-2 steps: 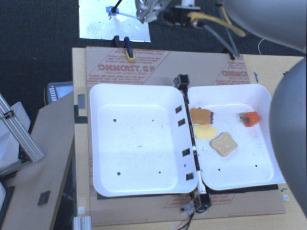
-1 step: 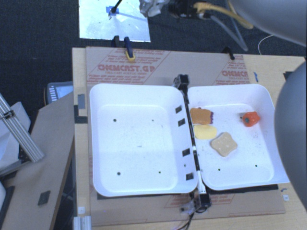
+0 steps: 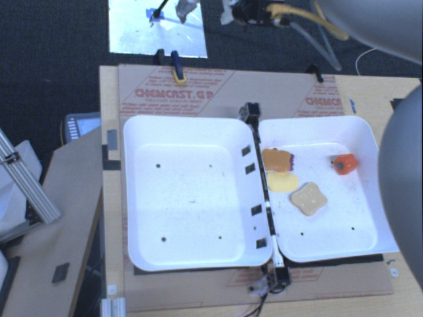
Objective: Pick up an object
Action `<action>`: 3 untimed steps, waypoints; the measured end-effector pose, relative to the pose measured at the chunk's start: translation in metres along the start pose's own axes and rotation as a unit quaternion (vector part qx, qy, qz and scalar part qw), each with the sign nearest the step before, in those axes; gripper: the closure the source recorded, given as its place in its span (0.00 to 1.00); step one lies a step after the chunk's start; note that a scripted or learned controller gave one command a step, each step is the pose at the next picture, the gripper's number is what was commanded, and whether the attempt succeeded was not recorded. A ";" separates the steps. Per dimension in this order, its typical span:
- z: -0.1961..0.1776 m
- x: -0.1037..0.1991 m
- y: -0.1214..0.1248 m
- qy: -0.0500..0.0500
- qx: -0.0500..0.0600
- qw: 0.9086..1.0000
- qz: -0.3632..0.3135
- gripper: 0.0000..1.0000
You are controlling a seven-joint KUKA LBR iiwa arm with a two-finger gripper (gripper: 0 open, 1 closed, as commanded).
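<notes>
The right bin (image 3: 344, 242) holds several small things. An orange-brown piece with a purple edge (image 3: 277, 160) lies near its left wall. Just below it is a flat yellow disc (image 3: 283, 182), and a tan toast-shaped piece (image 3: 308, 199) touches that disc's lower right. A red-orange piece with a green spot (image 3: 344, 164) lies apart toward the right wall. My gripper (image 3: 209, 6) hangs high at the top of the camera view, beyond the far edge of the bench and well away from both bins. It is open, with nothing between its fingers.
The left bin (image 3: 185, 243) sits beside the right one, joined by a black clipped seam (image 3: 258, 183). The grey arm (image 3: 396, 170) covers the right side. A shiny plate (image 3: 132, 18) lies on the dark floor beyond the bench.
</notes>
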State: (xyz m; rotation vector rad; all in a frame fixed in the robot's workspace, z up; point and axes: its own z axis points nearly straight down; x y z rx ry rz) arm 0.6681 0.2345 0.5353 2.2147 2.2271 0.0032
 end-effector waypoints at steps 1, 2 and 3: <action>-0.012 0.000 0.000 0.000 -0.001 1.000 -0.002 1.00; -0.011 0.000 0.000 0.000 -0.001 1.000 -0.002 0.00; -0.023 0.001 0.000 0.001 -0.002 1.000 -0.004 1.00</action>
